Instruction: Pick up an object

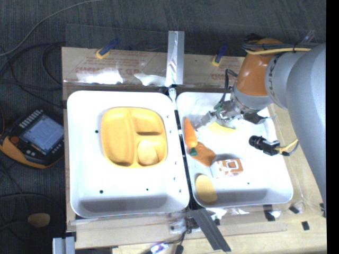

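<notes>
Two white bins sit side by side on the bench [74, 62]. The left bin [79, 189] carries a yellow tray [119, 136]. The right bin [275, 187] holds the pickable things: a carrot [189, 134] along its left wall, a brown lump [205, 155] touching the carrot's lower end, a small orange-and-white box [229, 166] just beside that, a tan round piece [205, 188] near the front wall, and a pale yellow piece [222, 127] close under the tool [228, 114].

The tool hangs low over the bin's back part, above the pale piece; I cannot tell whether it is spread or pressed together, and nothing shows pinched in it.

The carrot looks like light, stiff, smooth toy plastic, likely slippery; pinching across its thick middle seems safest. The box should be light and could crush, so take it across its short sides.
</notes>
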`<state>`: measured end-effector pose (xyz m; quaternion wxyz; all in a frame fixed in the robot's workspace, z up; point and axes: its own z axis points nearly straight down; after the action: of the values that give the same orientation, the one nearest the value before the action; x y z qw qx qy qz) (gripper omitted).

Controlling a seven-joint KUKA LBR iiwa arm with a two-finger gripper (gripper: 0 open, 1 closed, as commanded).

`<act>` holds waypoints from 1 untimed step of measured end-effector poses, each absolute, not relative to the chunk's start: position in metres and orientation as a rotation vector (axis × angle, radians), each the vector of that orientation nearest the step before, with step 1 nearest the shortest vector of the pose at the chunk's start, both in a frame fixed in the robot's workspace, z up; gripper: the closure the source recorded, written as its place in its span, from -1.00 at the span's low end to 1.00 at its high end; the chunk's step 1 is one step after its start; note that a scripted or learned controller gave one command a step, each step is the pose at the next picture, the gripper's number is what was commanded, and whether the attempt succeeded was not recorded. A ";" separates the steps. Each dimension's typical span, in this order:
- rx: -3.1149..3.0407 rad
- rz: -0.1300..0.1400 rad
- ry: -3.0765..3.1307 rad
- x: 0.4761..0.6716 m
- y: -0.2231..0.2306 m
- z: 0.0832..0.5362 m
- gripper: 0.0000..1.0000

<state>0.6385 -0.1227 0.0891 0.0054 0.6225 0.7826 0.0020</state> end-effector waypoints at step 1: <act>1.949 0.010 2.447 0.640 -0.123 0.100 1.00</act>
<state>0.6395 -0.1228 0.0999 0.0066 0.6229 0.7823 0.0032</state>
